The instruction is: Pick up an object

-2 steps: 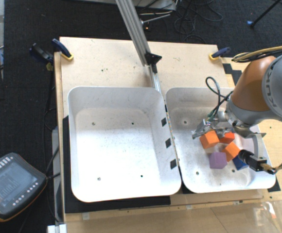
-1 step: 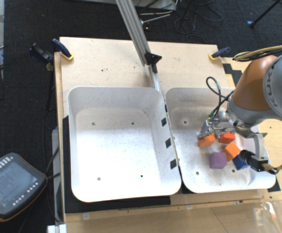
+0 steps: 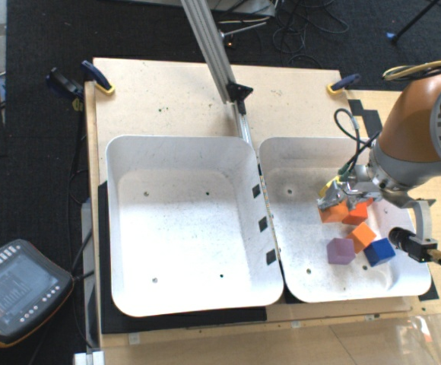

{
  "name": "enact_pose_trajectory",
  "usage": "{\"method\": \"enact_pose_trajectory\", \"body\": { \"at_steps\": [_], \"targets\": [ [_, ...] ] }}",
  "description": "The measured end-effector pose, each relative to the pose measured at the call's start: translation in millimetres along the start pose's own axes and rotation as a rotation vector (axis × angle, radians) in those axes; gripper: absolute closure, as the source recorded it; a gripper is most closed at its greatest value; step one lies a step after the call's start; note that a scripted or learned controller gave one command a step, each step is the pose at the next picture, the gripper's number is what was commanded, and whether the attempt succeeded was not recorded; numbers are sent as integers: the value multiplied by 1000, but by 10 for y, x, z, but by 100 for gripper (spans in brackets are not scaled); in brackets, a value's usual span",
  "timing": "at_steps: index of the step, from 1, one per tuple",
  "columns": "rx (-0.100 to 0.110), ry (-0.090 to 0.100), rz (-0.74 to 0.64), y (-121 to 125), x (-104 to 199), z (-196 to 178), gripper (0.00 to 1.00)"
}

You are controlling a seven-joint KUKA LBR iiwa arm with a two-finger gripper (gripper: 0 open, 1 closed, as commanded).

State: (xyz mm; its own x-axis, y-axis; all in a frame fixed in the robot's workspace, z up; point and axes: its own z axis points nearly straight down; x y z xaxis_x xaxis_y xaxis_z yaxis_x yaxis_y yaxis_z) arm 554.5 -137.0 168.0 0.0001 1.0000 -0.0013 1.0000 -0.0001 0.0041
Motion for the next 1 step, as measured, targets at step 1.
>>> {"method": "enact_pose_trajectory", "body": {
  "at_steps": [1],
  "targets": [
    [0, 0, -2, -42, 4, -441, 100]
  ]
}}
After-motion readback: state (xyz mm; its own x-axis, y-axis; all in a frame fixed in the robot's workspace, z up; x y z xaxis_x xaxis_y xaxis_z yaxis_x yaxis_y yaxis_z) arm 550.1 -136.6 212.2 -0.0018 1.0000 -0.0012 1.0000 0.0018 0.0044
